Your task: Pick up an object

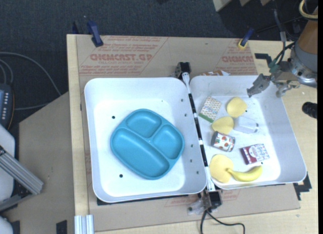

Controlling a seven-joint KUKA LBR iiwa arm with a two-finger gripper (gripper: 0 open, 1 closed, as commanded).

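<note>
The tool (266,82) stands at the upper right corner of the right bin (292,147), above its back rim, with the arm coming in from the right edge of the view. Two grey fingers spread out and downward from the wrist, one toward the left and one toward the right, with a clear gap between them and nothing held in that gap; the tool is judged wide and empty. The objects for picking all lie in the right bin, down and to the left of the tool. Nearest is a round yellow piece (235,107), just below and left of the left finger, apart from it. Beside that lies a clear plastic cup (247,125), on its side by the look of it, though its outline is faint against the white floor. Further left lie a patterned packet (211,108) and a second yellow piece (223,124); lower down lie a small printed can (223,141), a dark red carton (255,153) and a banana (246,173), the banana's long axis running roughly left to right along the front wall. The left bin (96,127) holds a blue divided plate (146,143), well apart from the tool. The coming move is judged to be a short travel down and left into the right bin, followed by a descent.
</note>
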